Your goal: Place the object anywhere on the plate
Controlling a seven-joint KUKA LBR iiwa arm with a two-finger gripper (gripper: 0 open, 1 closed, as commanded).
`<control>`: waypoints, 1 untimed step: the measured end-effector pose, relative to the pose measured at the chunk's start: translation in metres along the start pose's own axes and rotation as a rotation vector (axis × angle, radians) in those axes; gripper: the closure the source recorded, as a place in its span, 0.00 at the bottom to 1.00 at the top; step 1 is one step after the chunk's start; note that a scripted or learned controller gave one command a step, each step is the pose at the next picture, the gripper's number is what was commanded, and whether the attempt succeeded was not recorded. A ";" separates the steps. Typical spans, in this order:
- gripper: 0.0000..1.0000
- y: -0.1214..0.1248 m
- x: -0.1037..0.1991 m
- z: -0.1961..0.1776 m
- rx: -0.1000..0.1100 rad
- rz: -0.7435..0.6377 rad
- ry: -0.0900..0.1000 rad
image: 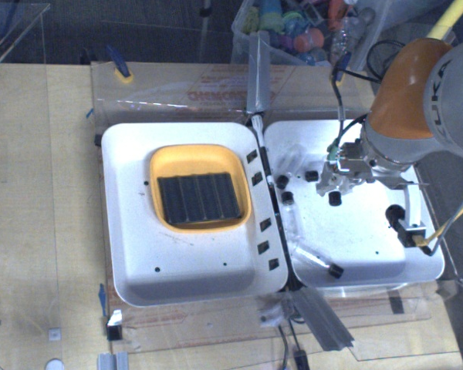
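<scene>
The yellow plate [198,163] sits in the left bin [131,260], carrying a dark ridged block [198,196]. The gripper [331,190] hovers over the right bin [355,245]; its grip I cannot tell.

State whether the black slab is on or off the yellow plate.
On: the black slab lies flat inside the yellow plate, in the left bin.

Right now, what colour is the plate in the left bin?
The plate is yellow-orange, with a dark ribbed rectangle lying in its middle. The camera view shows it.

Pale wooden bench [38,206], clear tub of colourful toys [305,14] behind
</scene>
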State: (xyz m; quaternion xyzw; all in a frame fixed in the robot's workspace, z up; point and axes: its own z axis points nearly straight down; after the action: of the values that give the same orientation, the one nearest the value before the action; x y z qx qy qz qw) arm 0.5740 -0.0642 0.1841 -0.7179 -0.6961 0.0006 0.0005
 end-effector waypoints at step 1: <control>1.00 0.033 0.029 -0.014 -0.003 -0.141 -0.001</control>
State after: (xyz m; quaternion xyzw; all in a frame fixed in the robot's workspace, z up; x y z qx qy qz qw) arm 0.6082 -0.0365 0.1981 -0.6670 -0.7451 -0.0001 -0.0011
